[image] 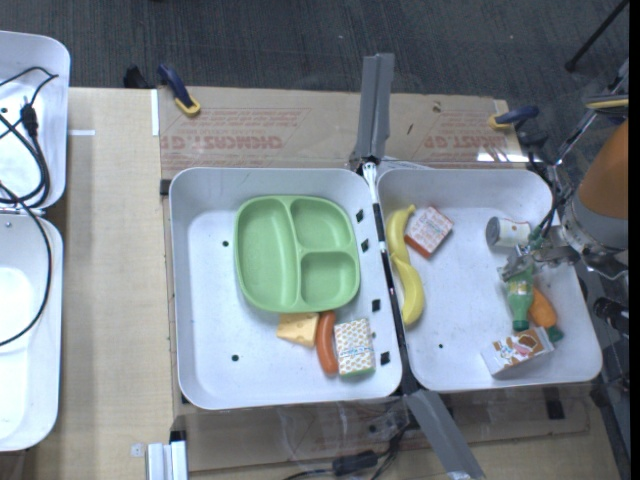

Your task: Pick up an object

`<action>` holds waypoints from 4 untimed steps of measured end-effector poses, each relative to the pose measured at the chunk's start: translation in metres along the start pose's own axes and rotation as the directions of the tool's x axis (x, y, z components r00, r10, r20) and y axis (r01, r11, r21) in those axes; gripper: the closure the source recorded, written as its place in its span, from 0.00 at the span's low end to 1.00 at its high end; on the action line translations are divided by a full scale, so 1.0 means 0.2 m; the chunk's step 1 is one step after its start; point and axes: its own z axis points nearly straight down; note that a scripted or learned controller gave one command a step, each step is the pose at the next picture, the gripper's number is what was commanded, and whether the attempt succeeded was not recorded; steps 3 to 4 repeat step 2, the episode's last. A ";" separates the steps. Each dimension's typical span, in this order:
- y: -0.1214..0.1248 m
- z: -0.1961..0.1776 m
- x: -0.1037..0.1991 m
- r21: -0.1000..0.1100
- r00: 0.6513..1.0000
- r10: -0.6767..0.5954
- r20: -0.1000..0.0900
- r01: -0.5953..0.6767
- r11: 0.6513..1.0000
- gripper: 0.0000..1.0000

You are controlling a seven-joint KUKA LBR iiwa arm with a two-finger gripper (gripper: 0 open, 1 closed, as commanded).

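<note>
The green bottle (519, 306) lies just below the gripper (527, 260); the grip itself cannot be told.

We list, centre frame, a pale green divided plate (297, 253) in a white bin (200, 298); below it a yellow wedge (297, 330), an orange-red sausage (327, 342), a speckled white-green carton (354, 348). Right of centre: yellow banana (405, 268), red-and-white box (429, 231), green bottle (519, 304).
</note>
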 end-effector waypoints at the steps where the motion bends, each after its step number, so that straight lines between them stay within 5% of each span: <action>1: 0.02 0.04 -0.01 -0.005 1.000 0.017 0.002 -0.017 1.000 1.00; 2: 0.18 -0.49 0.25 0.003 0.929 0.370 0.005 -0.370 0.929 1.00; 4: 0.18 -0.49 0.25 0.003 0.929 0.370 0.005 -0.370 0.929 1.00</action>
